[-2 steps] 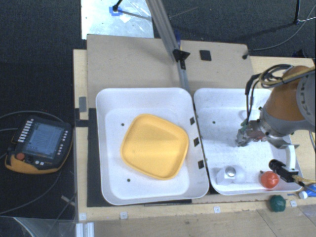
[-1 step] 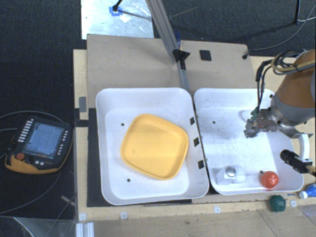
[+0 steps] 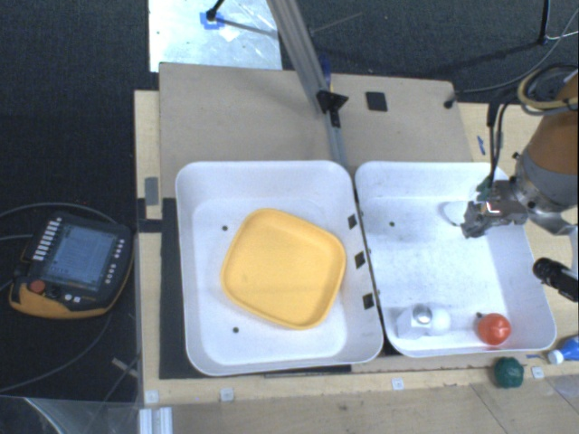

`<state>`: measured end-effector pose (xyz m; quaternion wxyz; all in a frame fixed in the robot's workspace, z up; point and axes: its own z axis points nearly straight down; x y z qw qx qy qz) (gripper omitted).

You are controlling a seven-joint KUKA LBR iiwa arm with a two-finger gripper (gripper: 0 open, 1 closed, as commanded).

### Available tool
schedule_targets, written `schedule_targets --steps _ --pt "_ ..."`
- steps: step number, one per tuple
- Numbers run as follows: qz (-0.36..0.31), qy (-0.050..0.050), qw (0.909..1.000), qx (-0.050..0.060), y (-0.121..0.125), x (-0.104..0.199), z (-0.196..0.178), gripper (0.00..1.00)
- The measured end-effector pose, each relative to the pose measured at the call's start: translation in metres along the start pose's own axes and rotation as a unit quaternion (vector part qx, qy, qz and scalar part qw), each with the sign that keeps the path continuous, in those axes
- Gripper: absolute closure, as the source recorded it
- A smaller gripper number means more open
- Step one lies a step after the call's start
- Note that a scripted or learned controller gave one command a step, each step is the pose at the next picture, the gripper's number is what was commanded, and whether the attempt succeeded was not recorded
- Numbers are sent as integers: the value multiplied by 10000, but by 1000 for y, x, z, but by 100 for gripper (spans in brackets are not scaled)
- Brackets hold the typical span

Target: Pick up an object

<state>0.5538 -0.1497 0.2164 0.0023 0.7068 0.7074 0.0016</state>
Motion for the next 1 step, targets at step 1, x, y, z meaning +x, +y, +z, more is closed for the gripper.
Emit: schedule_targets --steps 1 --pt "-21 11 10000 22 12 52 3 100"
